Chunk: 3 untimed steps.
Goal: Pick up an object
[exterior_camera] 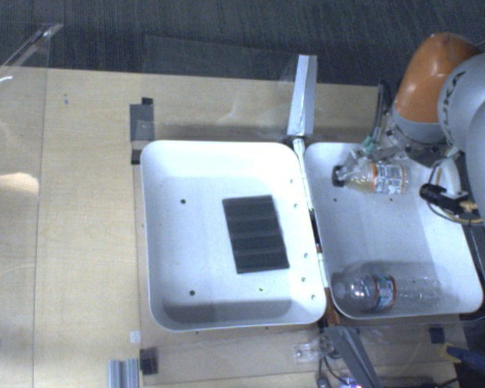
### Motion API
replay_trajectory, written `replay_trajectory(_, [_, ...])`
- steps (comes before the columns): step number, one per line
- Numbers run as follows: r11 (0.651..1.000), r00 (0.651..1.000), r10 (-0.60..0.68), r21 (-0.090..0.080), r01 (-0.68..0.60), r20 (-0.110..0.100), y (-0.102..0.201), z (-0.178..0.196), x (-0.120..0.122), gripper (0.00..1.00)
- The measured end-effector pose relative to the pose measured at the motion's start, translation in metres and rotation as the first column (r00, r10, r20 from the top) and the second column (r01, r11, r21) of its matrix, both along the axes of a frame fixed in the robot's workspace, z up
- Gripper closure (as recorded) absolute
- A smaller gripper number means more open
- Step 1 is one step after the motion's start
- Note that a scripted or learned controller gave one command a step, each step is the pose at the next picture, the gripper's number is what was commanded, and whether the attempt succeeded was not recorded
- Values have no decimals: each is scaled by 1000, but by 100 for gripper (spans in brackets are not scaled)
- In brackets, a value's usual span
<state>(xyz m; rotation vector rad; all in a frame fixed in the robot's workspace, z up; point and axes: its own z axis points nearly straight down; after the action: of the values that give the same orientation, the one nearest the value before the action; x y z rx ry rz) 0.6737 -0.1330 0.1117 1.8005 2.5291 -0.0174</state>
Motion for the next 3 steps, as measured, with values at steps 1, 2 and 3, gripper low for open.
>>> replay_trajectory(1, [1000, 1000, 0, 4, 0, -1, -1, 0, 0, 0])
replay_trajectory(2, [999, 999, 43, 0, -43, -4, 0, 0, -1, 0])
replay_trajectory(3, [998, 998, 59, 0, -59, -8, 1, -1, -1, 0])
